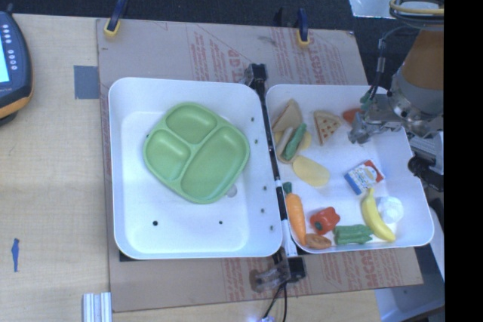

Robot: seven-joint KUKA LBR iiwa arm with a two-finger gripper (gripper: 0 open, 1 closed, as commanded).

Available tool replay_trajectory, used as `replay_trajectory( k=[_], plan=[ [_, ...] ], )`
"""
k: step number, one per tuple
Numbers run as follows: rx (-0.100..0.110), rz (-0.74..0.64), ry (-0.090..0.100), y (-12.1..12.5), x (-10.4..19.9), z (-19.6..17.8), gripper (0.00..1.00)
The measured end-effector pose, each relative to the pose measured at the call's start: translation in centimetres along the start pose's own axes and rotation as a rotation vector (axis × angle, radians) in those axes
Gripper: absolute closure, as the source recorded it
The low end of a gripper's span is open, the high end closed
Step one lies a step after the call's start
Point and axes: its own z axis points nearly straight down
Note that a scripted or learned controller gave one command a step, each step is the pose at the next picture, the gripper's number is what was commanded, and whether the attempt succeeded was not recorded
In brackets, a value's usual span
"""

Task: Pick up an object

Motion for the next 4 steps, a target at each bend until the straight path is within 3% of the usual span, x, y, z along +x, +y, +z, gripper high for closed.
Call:
replay_trajectory(
  k=[1, 2, 3, 4],
  plan=[
    [-0.009, -0.001, -0.001, -0.6, -0.4, -4.3, 1.00],
    [-0.005, -0.001, 0.000, -1.0, -2.0, -3.6, 1.00],
    [-0.004, -0.007, -0.001, 2.7, -2.8, 2.4, 1.00],
    [-0.003, 0.002, 0.000, -4.7, -5.2, -1.6, 1.00]
  ],
)
